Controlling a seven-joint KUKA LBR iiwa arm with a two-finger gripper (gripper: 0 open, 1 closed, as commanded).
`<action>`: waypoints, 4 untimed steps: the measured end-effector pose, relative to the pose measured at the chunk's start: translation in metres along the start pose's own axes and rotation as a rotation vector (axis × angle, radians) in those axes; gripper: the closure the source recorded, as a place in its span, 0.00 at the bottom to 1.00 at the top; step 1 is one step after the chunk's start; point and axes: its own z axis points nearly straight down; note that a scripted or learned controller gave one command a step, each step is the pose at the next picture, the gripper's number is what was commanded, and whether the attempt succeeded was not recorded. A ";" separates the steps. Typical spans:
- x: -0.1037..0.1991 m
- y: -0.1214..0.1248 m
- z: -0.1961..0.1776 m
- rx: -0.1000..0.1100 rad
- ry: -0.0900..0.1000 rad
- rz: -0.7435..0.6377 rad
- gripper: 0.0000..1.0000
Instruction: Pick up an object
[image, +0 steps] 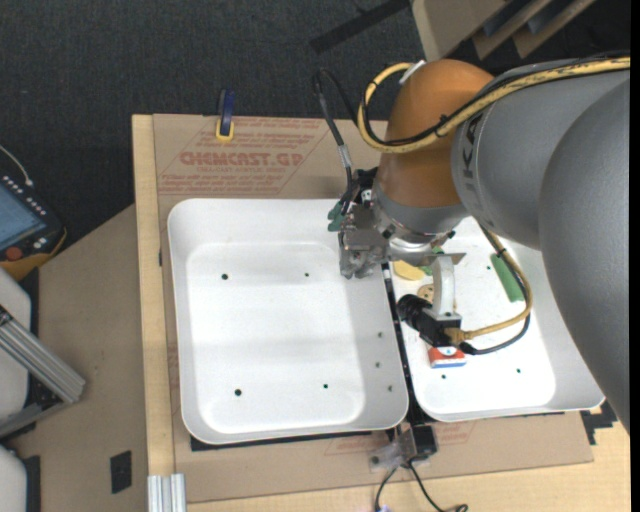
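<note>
Working across from my left, the cardboard sheet under the bins carries red print that I read as something like "CHEMCAST GP", with smaller lines beneath it too fine for me to make out; a blue-and-yellow clamp pins its far edge. The left bin shows me just its white floor with a few dark dots. Next comes the gripper, hanging above the left bin's far right corner, close to the divide between the two bins; I cannot tell how it is set from this angle, and I see no object carried under it. Past it, in the right bin, the candidates for picking lie where the arm leaves them uncovered: a pale tan piece, a red-white-and-blue block near the middle, and a green stick toward the far side. My judgement is that the pick is not done: everything I can see rests on the bin floor, so approach, closing and lifting are all left.
</note>
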 end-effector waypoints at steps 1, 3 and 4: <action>-0.045 -0.038 -0.031 -0.001 -0.002 0.009 1.00; -0.165 -0.053 -0.099 -0.010 -0.010 0.021 1.00; -0.083 -0.013 -0.156 -0.014 -0.001 -0.004 1.00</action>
